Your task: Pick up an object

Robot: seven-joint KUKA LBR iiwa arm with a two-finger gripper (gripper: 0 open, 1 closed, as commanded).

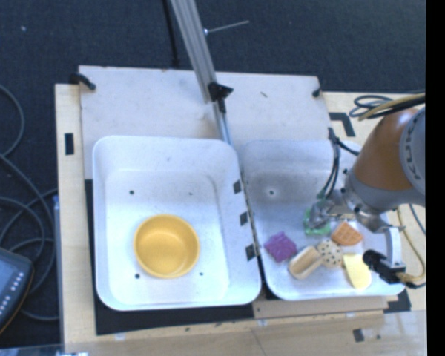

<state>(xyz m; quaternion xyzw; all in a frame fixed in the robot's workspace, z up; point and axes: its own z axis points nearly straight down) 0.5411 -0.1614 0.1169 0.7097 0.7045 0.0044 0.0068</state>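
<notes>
My gripper (320, 222) hangs low over the right bin (282, 169), at its right side, with a green object (312, 219) at its tip. Just below it lie an orange piece (347, 236), a tan spotted block (327, 253), a tan cylinder (304, 262) and a yellow piece (357, 271). A purple object (280, 246) lies to the left of them. The arm's orange band (382, 154) and grey wrist cover the bin's right rim.
The left bin (119, 162) holds a yellow bowl (167, 245). A metal pole (196, 43) slants down to the gap between the bins. Cables trail at the right edge and on the floor at the left.
</notes>
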